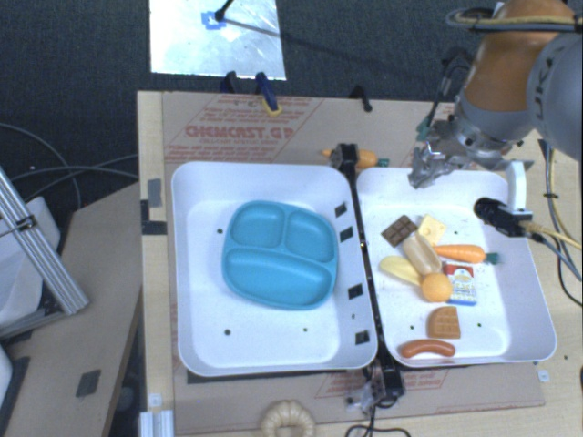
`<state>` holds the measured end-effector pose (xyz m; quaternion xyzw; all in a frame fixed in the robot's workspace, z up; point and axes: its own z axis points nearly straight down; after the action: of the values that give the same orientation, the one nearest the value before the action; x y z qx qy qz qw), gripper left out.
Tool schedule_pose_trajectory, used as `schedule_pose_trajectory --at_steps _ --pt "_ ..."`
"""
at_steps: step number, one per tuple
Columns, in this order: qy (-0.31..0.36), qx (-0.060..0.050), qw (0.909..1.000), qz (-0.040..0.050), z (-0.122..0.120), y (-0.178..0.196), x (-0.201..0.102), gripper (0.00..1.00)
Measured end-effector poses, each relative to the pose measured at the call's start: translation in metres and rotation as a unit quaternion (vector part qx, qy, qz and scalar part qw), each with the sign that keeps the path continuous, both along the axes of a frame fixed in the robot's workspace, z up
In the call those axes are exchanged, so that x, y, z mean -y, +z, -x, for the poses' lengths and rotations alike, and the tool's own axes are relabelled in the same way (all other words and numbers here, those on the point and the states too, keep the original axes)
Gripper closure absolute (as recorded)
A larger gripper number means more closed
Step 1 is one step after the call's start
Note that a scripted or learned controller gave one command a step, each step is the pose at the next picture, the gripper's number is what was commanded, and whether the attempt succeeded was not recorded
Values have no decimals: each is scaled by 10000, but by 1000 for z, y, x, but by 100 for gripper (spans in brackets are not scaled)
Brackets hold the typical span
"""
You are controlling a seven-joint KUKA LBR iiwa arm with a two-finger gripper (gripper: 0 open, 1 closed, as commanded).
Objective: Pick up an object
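Cardboard (239, 131) at my twelve o'clock reads "CHEMCAST GP"; gripper (424, 173) hangs over the right bin (524, 285), finger state I cannot tell.

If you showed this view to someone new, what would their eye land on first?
Probably the blue divided plate, lying alone in the left bin. Next, the cluster of toy food in the right bin: a carrot, an orange, a sausage and more. The tool hangs over that bin's far rim, above the food.
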<state>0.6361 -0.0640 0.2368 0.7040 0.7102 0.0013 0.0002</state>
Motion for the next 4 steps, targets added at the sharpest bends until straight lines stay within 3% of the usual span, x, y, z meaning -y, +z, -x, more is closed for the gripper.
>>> schedule_pose_trajectory --at_steps 1,2,4 --pt "-2 -9 10000 1 21 -5 -41 100" --pt "-5 -17 10000 -3 59 -5 -79 100" --pt "-37 -10 10000 4 60 -5 -75 100"
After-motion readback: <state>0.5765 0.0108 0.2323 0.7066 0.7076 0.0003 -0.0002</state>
